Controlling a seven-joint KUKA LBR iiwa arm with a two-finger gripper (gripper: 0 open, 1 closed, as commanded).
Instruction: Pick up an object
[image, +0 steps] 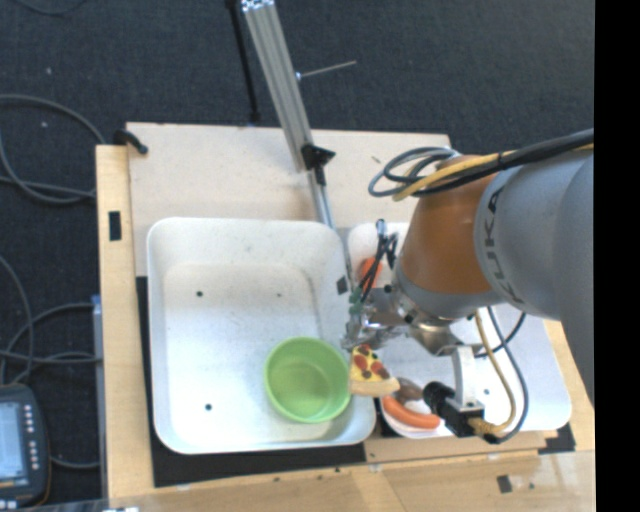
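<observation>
Camera view shows my gripper (362, 335) low over the wall between the two bins, just above a toy pizza slice (371, 372). I cannot tell its state, because my wrist covers it. The slice lies tilted on the rim of the left bin (200, 290), touching the green bowl (306, 379), so I judge it is the thing to pick. An orange carrot-like toy (412, 413) rests near, in the right bin (540, 390).

A bowl (307, 379) is sitting in the left bin's (200, 300) near right corner; a pizza slice (371, 371) is lying just beside it, toward the right bin (545, 395).
</observation>
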